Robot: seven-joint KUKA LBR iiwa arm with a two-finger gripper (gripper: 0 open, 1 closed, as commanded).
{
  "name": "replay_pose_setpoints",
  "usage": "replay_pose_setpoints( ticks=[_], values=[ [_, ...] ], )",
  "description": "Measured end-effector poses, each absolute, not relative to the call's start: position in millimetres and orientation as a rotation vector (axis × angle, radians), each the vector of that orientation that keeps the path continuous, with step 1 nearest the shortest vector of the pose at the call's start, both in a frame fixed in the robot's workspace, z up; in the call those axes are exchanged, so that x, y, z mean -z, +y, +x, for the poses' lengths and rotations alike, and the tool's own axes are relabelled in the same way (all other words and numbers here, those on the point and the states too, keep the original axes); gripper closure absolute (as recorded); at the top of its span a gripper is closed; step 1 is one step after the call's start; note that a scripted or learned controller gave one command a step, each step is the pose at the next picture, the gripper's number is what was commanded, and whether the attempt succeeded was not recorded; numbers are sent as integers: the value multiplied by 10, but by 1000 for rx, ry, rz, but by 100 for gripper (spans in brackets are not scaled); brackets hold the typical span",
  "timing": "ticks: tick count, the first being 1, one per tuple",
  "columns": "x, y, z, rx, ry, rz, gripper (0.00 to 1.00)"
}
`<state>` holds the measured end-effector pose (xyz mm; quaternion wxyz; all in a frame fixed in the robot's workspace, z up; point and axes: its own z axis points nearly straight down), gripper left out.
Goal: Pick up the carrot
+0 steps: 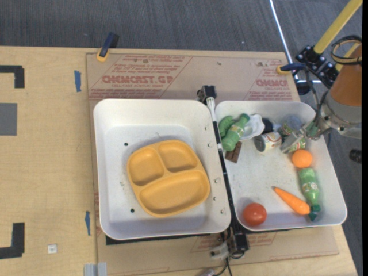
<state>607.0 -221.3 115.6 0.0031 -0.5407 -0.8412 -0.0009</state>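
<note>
Hovering over the far corner of the right bin (336,177), the hand (300,135) sits near an orange ball (302,158); I can't tell how it is set. The carrot (291,200) lies free toward the near edge, just beside a green bottle (310,186), a tomato (254,214) nearby. It looks like the approach step: next comes travelling nearer and lowering over the carrot.
</note>
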Motion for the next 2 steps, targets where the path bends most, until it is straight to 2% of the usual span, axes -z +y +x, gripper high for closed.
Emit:
replay_pose_setpoints(
  ticks=[1, 2],
  values=[
    [-937, -2096, 5842, 2, -2851, -1395, 0],
    [-928, -2033, 5353, -2, -2792, -1508, 0]
  ],
)
